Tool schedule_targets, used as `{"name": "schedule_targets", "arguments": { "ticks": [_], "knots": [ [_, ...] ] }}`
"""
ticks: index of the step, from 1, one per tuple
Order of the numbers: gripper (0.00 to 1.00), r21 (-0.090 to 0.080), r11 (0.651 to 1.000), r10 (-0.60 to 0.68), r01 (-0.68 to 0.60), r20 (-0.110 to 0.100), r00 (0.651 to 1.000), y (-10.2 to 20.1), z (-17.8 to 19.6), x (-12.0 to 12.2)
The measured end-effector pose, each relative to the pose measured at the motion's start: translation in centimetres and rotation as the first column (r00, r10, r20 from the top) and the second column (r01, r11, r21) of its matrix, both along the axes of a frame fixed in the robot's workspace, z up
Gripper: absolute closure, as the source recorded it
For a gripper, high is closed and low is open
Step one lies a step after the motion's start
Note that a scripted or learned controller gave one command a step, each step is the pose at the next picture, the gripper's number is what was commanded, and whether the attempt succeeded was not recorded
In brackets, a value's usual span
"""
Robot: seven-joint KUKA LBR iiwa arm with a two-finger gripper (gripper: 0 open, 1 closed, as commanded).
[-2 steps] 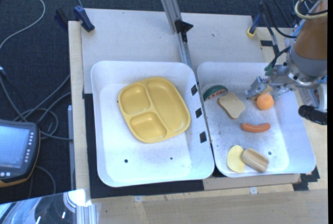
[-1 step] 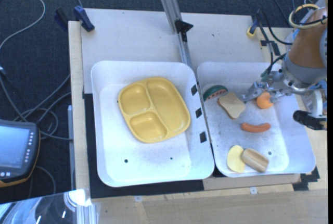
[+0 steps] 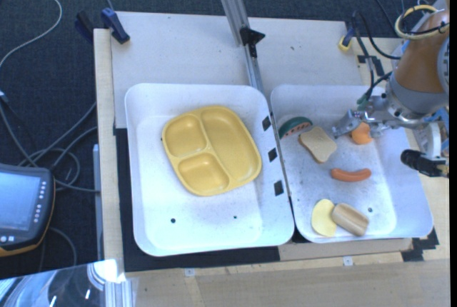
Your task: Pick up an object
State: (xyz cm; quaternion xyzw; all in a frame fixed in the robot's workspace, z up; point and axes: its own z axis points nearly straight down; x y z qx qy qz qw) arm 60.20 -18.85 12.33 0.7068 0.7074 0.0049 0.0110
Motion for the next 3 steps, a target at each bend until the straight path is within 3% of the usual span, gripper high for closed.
{"name": "schedule_targets", "arguments": {
  "ticks": [1, 3],
  "knots": [
    [1.0, 0.006, 1.0, 0.0, 0.0, -0.018, 1.0, 0.2, 0.1, -0.5],
    [1.0, 0.007, 1.0, 0.001, -0.001, -0.015, 1.0, 1.1, 11.2, -1.4]
  ]
}}
